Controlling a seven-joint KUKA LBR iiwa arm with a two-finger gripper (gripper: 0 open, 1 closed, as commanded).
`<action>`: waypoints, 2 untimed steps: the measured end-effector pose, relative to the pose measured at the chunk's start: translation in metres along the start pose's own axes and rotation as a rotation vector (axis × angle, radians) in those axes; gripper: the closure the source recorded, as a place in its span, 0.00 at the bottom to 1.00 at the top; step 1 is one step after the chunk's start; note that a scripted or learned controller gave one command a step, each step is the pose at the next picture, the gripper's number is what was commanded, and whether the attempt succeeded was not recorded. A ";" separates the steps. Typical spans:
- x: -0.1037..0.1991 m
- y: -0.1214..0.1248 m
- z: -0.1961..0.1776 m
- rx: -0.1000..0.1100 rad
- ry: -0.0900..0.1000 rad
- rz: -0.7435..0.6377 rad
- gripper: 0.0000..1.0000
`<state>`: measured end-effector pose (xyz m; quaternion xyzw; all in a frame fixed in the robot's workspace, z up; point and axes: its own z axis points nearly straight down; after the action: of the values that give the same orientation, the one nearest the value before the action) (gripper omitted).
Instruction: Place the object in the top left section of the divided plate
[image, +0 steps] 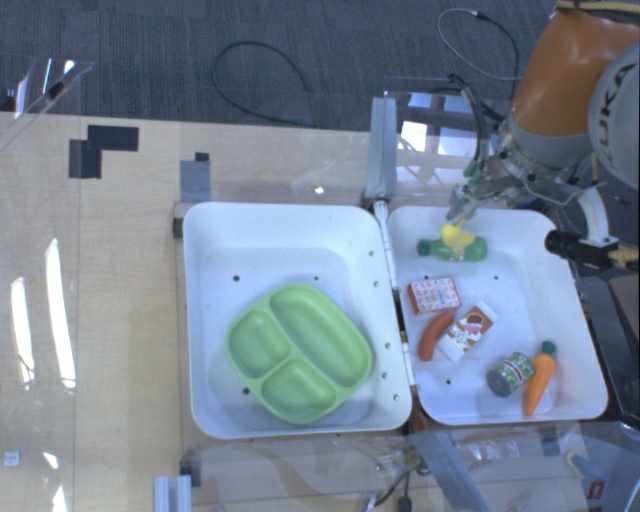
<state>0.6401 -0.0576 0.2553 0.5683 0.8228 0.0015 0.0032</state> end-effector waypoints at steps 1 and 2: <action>0.000 -0.079 0.011 0.000 0.000 -0.032 1.00; 0.038 -0.051 -0.034 -0.003 -0.001 -0.166 1.00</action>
<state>0.5791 -0.0402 0.2893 0.4981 0.8671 0.0022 0.0043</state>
